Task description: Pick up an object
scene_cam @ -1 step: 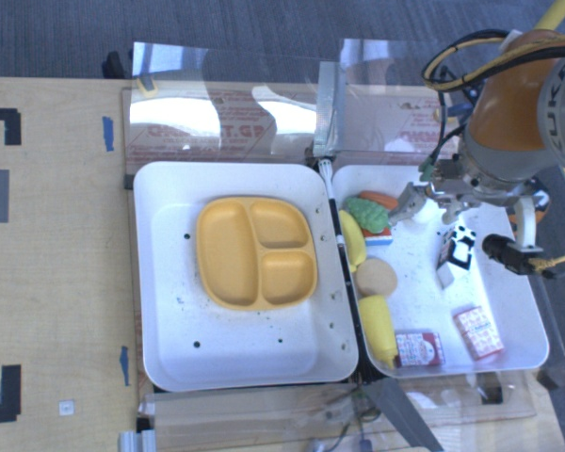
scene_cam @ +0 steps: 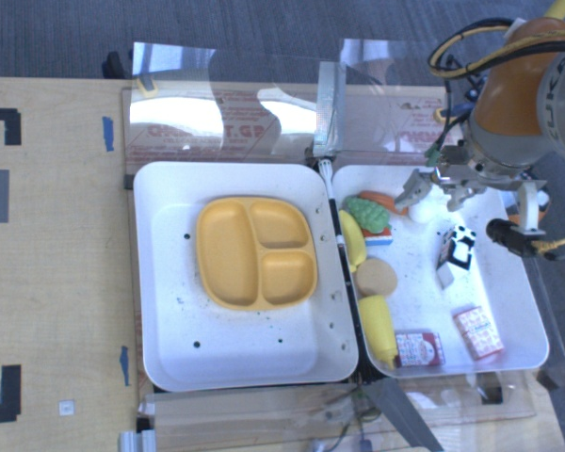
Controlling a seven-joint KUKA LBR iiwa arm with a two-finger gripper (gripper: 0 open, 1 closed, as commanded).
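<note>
So in the camera view there are two white bins side by side on the bench: the left bin (scene_cam: 160, 281) has a yellow divided plate (scene_cam: 256, 250) sitting in it, and the right bin (scene_cam: 523, 323) has all the small stuff. The arm (scene_cam: 523, 102), grey with its orange band, comes in from the right and hangs over the far end of the right bin. Its gripper (scene_cam: 436, 187) sits up there near an orange carrot-looking piece (scene_cam: 381, 199) and a green leafy toy (scene_cam: 367, 214), with the fingers looking spread apart and nothing pinched between them. Along the bin's left wall are a yellow banana (scene_cam: 352, 240), a tan round thing (scene_cam: 376, 277) and a yellow corn-like piece (scene_cam: 378, 328). A black-and-white object (scene_cam: 460, 248) lies mid-bin, just below the gripper. Two red-and-white packets (scene_cam: 417, 348) (scene_cam: 477, 332) lie at the near end.
</note>
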